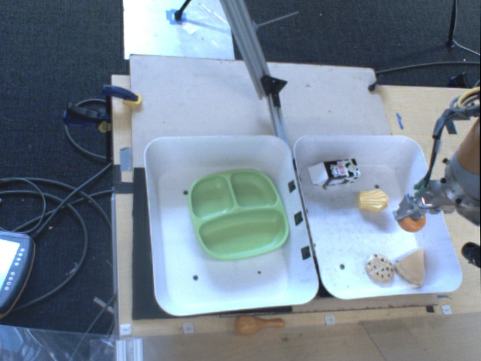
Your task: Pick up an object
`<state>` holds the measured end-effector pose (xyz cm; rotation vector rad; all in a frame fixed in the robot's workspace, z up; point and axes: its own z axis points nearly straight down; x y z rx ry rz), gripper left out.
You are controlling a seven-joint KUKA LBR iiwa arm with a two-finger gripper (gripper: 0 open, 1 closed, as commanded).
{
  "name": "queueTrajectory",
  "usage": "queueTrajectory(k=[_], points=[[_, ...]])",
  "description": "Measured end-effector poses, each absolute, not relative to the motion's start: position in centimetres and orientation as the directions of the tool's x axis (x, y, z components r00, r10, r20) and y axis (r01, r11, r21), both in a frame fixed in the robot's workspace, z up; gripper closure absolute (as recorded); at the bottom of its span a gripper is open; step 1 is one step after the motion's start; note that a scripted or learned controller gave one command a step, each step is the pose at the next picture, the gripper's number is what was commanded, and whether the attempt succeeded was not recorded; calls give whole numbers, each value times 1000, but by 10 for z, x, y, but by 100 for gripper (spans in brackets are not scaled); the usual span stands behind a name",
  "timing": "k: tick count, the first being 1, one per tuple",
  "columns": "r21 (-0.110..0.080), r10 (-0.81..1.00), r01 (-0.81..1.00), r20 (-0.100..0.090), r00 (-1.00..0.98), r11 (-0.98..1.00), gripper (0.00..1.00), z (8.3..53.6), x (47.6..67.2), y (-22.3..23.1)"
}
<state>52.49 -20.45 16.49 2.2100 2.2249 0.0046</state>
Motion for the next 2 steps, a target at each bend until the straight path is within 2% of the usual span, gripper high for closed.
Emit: queueTrajectory(k=[1,2], points=[[9,1000,1000,-4,-6,6,100,224,525,-214],[6,1000,1000,-2,-7,7,100,254,526,-215]])
